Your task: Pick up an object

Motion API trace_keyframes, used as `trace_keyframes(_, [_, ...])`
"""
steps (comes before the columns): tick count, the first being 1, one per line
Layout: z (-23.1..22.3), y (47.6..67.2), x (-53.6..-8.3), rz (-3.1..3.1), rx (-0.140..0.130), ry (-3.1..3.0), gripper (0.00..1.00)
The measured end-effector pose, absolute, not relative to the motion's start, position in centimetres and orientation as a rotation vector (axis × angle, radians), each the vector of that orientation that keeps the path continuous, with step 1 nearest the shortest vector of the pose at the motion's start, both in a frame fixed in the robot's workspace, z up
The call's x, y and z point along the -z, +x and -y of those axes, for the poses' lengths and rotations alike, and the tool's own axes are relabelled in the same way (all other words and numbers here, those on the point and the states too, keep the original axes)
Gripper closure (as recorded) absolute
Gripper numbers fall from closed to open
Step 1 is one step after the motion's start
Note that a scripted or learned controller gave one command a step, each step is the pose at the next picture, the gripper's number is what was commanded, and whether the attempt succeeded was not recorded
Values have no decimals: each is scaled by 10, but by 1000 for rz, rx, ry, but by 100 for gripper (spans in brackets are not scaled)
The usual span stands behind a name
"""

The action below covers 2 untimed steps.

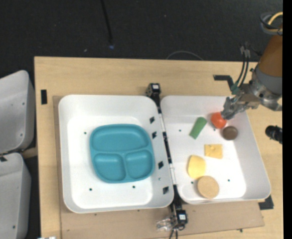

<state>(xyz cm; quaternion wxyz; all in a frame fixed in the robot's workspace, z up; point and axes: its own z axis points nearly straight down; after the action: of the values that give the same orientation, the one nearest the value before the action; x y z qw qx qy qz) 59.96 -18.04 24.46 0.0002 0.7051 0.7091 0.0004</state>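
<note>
The gripper (229, 111) is down in the right bin (250, 183), its tip touching the red ball (217, 119); how wide it stands I cannot tell. Just beside the ball lie a green block (198, 127) and a brown ball (229, 132), with two yellow pieces (214, 151) and a tan disc (207, 187) nearer the front. Nothing looks lifted yet, so the pick seems barely begun. The left bin (71, 183) on the desk (111, 76) holds a blue tray (121, 152).
</note>
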Motion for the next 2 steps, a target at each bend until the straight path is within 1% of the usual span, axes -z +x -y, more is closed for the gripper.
trace_keyframes(1, [119, 593, -250, -2229, -2, 2214, 100])
trace_keyframes(2, [68, 577, -248, -2227, 0, 2216, 100])
